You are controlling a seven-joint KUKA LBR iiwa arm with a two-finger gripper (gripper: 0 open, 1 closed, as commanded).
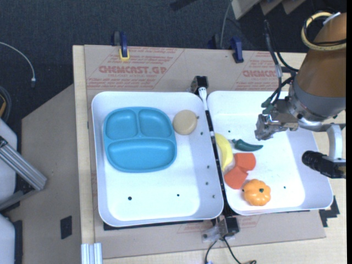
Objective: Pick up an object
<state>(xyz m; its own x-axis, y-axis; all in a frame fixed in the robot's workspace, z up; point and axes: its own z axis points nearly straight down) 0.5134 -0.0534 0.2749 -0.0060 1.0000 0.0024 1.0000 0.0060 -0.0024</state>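
The toys lie in a cluster toward the near-left part of my right bin (308, 194): a dark green pepper (247, 144) just beside a yellow banana (223, 150) that runs along the bin's left wall; two red-orange pieces (241, 169) touch one another below the pepper; a small orange pumpkin (257, 192) sits nearest the front edge. My pincer (267, 130) hangs above the bin, just right of and above the pepper, with nothing visibly between its tips; whether it is spread or pressed together I cannot tell from this slant. In the left bin (159, 202) a blue divided plate (140, 138) lies flat; a tan round ball (185, 122) rests just beside its upper right corner. Both bins sit on a brown board (88, 147) printed with red lettering.
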